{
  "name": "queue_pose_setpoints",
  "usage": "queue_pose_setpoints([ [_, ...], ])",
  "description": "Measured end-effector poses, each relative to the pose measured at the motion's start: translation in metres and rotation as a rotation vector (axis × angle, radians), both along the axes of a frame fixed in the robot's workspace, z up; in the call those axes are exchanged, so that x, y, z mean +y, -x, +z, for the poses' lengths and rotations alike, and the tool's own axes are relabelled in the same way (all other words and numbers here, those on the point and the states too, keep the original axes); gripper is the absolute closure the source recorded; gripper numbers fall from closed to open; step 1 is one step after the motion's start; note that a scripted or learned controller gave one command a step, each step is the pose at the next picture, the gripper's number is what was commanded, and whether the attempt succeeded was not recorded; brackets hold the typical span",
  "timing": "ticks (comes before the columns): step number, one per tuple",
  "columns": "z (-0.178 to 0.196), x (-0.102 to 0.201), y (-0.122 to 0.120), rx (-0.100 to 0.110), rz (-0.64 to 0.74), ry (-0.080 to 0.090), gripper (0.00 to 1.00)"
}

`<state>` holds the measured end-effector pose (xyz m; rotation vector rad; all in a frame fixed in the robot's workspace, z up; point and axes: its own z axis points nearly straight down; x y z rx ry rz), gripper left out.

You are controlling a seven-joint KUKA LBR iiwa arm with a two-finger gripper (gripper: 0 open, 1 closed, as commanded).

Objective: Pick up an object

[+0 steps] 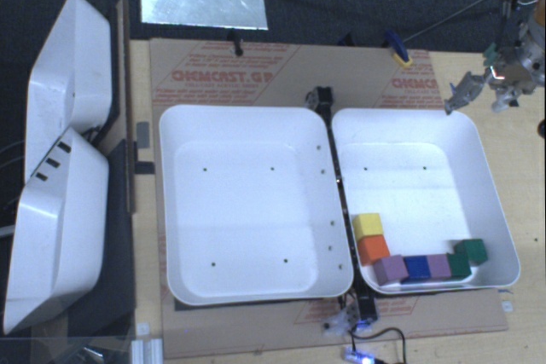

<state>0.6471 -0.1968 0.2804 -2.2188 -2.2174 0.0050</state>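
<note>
Jaws (pixel 479 91), seemingly spread, are hovering beyond the right bin (pixel 490 183); its blocks (pixel 409 256) are looking light, rigid, graspable across flat sides.

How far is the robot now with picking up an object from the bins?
Nothing looks done yet. The yellow block, orange block, purple block, blue block and green block all lie in the right bin. In hand: the end effector hangs above that bin's far right corner, away from the blocks. Left: descend, grasp one block, lift it.

Blocks (pixel 418 260) lie along the right bin's (pixel 478 149) near wall, left bin (pixel 247 124) alongside.
</note>
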Motion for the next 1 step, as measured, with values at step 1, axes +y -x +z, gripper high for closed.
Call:
queue_pose_setpoints([
  [1, 0.0040, 0.0004, -0.0011, -0.007, 0.001, 0.001, 0.00],
])
